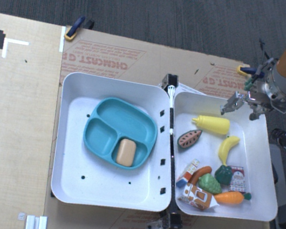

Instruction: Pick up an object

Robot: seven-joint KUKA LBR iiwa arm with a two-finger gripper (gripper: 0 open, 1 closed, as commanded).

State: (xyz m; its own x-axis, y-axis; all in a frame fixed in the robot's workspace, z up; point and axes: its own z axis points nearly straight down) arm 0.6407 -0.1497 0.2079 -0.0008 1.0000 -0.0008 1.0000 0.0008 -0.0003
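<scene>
The bench is pale board, with dark floor beyond its far edge. In the right bin toys crowd the near edge — a carrot among them; a yellow bottle lies toward the far edge. Above the far right corner hangs the gripper — fingers spread, holding nothing.

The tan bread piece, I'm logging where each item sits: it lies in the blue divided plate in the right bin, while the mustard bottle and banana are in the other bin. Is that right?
Not quite. The camera view shows the tan bread piece in the blue divided plate, but that plate sits in the left bin, not the right. The mustard bottle and banana are in the right bin.
</scene>
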